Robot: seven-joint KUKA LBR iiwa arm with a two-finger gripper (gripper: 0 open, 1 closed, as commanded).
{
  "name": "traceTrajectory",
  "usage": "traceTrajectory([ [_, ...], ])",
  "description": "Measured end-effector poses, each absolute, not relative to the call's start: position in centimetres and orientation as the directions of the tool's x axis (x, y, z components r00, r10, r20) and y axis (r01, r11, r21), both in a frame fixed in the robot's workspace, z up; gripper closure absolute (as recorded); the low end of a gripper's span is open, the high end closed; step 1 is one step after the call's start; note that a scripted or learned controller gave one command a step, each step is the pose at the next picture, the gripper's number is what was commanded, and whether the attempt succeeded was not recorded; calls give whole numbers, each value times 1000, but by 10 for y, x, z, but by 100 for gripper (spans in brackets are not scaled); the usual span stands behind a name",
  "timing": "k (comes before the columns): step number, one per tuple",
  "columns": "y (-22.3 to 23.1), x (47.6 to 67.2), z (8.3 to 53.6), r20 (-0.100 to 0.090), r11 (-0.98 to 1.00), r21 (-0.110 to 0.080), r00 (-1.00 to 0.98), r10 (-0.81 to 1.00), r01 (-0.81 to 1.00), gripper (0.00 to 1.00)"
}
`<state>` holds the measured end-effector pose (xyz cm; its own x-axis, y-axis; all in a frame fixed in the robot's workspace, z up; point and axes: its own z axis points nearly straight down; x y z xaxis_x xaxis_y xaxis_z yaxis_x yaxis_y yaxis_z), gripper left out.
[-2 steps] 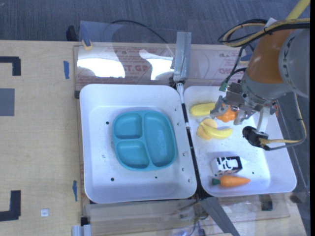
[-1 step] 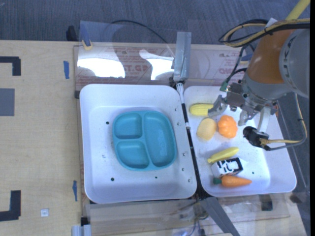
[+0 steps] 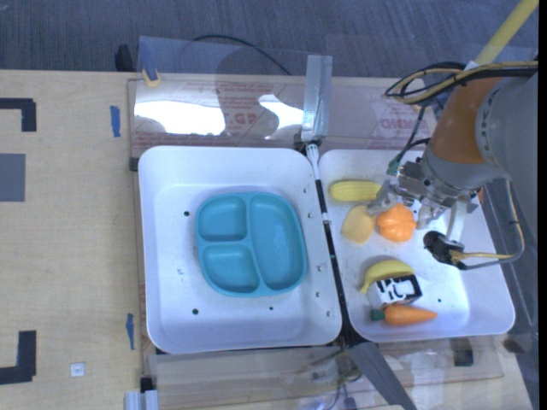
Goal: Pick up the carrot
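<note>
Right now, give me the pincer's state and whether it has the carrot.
Pincer: open or shut cannot be told; it sits over the orange fruit.
Carrot: not held, lying at the right bin's near edge.

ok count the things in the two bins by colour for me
Yellow: 3, corn, lemon, banana
Orange: 2, orange, carrot
Blue: 1, plate
Black and white: 1, small block
Total: 7

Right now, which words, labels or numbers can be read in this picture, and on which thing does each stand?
Red print on the clear plastic sheet behind the white bins: too blurred to read.
White marks on the small black object beside the banana: unreadable.
Nothing else carries text.
</note>
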<state>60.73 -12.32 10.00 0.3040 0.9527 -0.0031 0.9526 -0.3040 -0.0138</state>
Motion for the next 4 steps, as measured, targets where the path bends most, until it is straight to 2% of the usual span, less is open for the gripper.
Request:
traceTrajectory([
  [1, -127, 565, 88, 1, -250, 6, 250, 968, 968, 0],
  [2, -128, 566, 99, 1, -251, 10, 251, 968, 968, 100],
  [3, -60, 510, 185, 1, -478, 0, 478, 878, 878, 100],
  [4, 37, 512, 183, -2, -839, -3, 839, 545, 545, 100],
])
